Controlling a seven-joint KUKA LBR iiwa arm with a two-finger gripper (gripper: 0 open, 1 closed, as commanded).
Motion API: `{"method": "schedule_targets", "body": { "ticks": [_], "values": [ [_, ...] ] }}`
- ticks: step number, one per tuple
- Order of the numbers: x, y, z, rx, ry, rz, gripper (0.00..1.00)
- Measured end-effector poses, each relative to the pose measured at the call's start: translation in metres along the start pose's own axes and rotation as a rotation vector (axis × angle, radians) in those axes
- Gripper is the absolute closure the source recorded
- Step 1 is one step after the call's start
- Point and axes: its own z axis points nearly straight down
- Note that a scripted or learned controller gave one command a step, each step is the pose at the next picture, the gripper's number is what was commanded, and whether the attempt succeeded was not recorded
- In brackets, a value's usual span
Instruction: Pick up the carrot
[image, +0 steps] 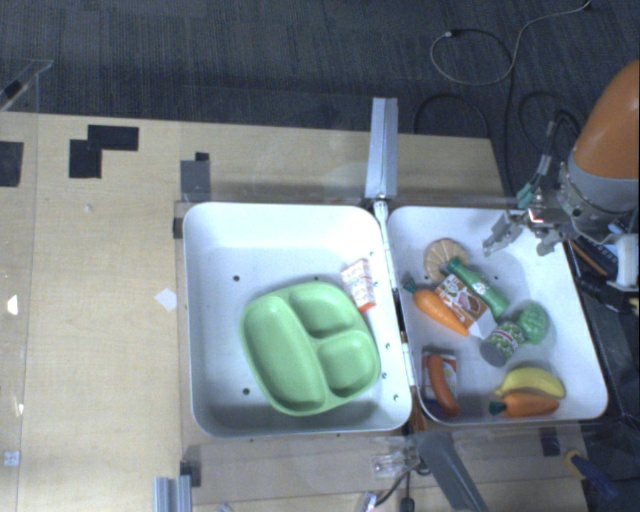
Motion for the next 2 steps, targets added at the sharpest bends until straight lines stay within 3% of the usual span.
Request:
{"method": "schedule_targets", "body": {
  "ticks": [1, 2],
  "values": [
    [0.066, -0.004, 0.120, -0.007, 0.000, 0.100, 0.00],
    [0.067, -0.001, 0.108, -0.013, 0.003, 0.098, 1.00]
  ]
}}
